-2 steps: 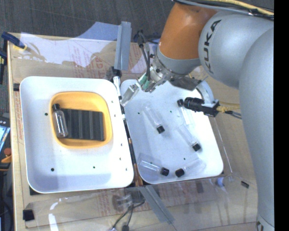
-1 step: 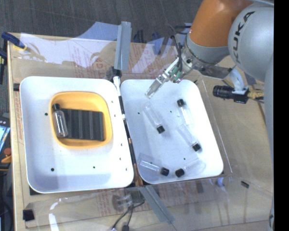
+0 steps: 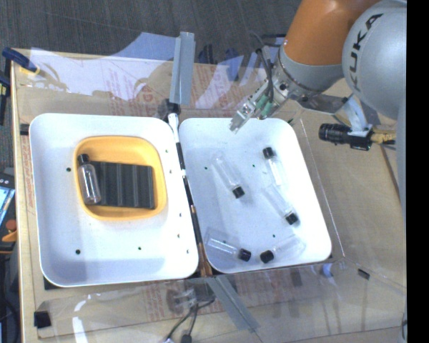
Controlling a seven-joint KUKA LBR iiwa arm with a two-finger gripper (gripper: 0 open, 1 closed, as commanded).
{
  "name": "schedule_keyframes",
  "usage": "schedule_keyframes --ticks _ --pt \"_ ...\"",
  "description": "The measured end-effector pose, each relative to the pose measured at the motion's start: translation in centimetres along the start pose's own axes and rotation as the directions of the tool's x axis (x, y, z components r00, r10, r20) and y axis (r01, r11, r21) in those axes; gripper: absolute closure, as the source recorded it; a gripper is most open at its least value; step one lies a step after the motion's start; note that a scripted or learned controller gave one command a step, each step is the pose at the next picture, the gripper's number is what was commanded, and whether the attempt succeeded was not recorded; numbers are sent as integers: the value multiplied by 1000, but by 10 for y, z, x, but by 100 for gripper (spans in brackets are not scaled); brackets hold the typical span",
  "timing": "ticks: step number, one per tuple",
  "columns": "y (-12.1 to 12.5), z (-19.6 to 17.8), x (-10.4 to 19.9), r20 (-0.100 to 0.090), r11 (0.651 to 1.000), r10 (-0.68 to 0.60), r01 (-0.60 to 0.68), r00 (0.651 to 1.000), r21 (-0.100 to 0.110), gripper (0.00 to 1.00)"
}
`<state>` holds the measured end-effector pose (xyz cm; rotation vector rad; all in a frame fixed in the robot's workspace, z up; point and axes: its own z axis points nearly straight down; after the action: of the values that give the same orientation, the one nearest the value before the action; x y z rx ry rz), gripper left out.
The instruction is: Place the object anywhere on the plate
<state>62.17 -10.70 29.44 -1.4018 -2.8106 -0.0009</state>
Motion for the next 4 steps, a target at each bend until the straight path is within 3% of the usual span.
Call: schedule_keyframes --ticks 1,2,3,4 --pt "33 87 38 -1 982 -187 187 982 2 100" --pt "77 -7 79 2 982 -189 189 982 -1 100" --pt "117 -125 122 3 943 -332 332 943 -1 100" --pt "114 32 178 -2 909 -416 416 909 3 100"
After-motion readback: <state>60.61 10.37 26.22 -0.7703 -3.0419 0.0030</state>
